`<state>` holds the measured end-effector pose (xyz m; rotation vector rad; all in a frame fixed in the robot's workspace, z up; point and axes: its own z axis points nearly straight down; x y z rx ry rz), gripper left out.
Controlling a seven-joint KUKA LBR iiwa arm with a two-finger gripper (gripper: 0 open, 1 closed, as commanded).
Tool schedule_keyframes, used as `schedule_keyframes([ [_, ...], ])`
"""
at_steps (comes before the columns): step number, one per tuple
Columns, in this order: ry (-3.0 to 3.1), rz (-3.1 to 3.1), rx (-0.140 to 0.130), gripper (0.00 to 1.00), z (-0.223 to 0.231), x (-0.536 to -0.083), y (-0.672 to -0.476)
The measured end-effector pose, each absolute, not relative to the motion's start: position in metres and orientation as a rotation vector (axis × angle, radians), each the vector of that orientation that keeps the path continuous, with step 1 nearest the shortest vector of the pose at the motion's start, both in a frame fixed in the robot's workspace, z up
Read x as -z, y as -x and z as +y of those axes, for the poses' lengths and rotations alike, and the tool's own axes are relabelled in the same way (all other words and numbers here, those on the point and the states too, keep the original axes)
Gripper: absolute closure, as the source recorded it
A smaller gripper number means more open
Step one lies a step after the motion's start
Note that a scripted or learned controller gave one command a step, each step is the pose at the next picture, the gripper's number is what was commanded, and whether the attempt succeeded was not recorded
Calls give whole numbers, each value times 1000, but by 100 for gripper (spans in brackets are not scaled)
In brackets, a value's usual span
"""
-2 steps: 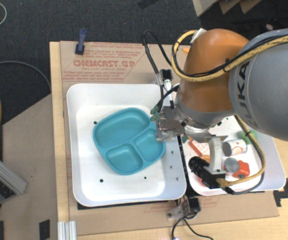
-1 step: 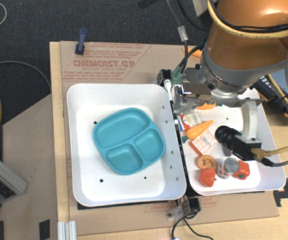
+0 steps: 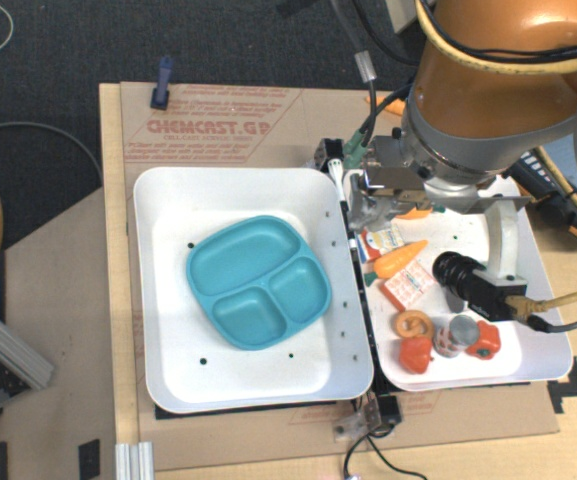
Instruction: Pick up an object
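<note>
My gripper [image 3: 378,206] hangs low over the far left part of the right bin [image 3: 543,363], under the big grey and orange arm. It is above an orange carrot [image 3: 400,259] and a white and red packet [image 3: 408,286]. Nearer the front lie a brown ring-shaped piece [image 3: 412,323], a red toy vegetable [image 3: 417,354], a small grey can [image 3: 455,335] and a red pepper [image 3: 485,340]. I see nothing plainly held by the gripper, and the arm hides the far part of this bin.
The left bin [image 3: 158,268] holds a teal divided plate [image 3: 258,280]. Both bins rest on a cardboard sheet [image 3: 218,118] with a blue clip [image 3: 161,83] at its far edge. The ridge where the two bins meet [image 3: 353,268] runs just left of the gripper.
</note>
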<state>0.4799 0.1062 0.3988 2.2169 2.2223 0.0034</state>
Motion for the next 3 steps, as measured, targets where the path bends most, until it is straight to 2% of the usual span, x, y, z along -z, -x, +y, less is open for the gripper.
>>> schedule_keyframes([
  [1, -2227, 2218, 4, 100, 82, -387, -479],
  [2, -2221, 2210, -13, 100, 31, -469, -480],
  [3, -2217, 2219, -5, 100, 35, -475, -480],
])
